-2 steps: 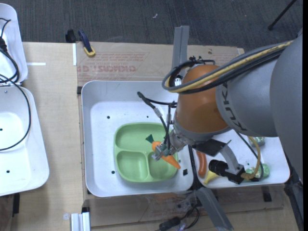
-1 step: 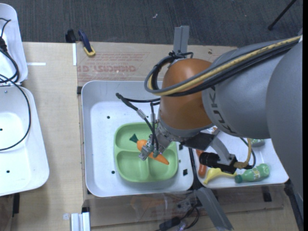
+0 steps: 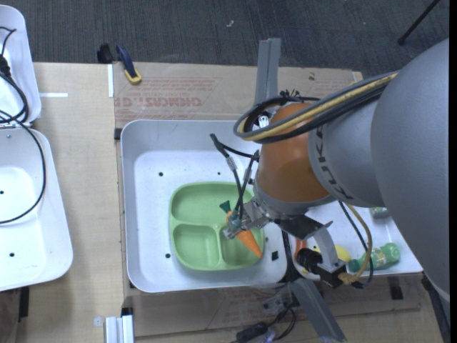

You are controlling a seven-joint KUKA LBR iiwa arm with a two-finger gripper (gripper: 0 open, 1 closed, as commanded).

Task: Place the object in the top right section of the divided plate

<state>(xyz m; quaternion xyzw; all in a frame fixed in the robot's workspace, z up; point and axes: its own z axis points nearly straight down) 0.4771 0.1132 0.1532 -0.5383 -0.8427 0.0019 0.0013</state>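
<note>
One carrot (image 3: 249, 240) lies at my claw's (image 3: 235, 224) five o'clock, long axis eleven-to-five, over the plate (image 3: 193, 213); claw state: cannot tell.

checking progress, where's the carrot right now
The carrot lies on the green plate in the right-hand bin, at the plate's right edge, just under the arm's wrist.

The arm (image 3: 421, 134) is formed of broad, smooth grey housings, rounded in shape. An orange band (image 3: 289, 163) is set above the wrist. Black and yellowish cables (image 3: 321, 106) are routed in a bundle along the arm and looped around the band, and thinner black wires (image 3: 235, 164) are strung below it.
</note>
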